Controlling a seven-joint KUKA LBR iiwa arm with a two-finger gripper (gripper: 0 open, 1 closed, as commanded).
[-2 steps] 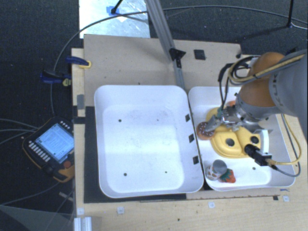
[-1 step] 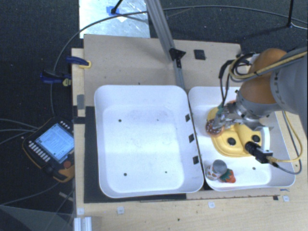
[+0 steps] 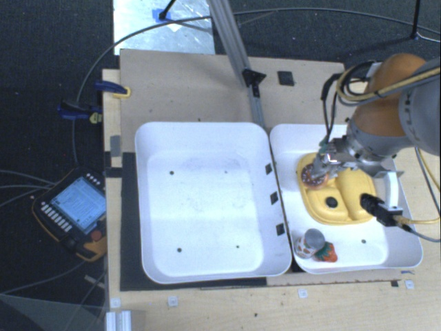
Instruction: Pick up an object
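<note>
While the arm (image 3: pixel 403 105) reaches in from the right, its gripper (image 3: pixel 320 172) sits low in the right bin (image 3: pixel 396 254), over the upper left end of a yellow object (image 3: pixel 337 197). Whether the gripper is open or closed cannot be told from this angle, nor whether it has hold of anything.

Yellow object: smooth, glossy, rounded and lumpy, plastic-looking, with a small dark round spot near its middle. It lies in the centre of the right bin. At the gripper tip, a small round disc with a speckled brownish face (image 3: pixel 314 176) rests against the yellow object's upper left edge.

Near the bin's front left corner: a small grey dome-shaped piece (image 3: pixel 313 238) touching a red and green lump (image 3: pixel 326 253).

Left bin (image 3: pixel 148 198): shallow white plastic, rounded corners, a few small dark holes in the floor. Both bins rest on a tan board (image 3: pixel 186 88).
</note>
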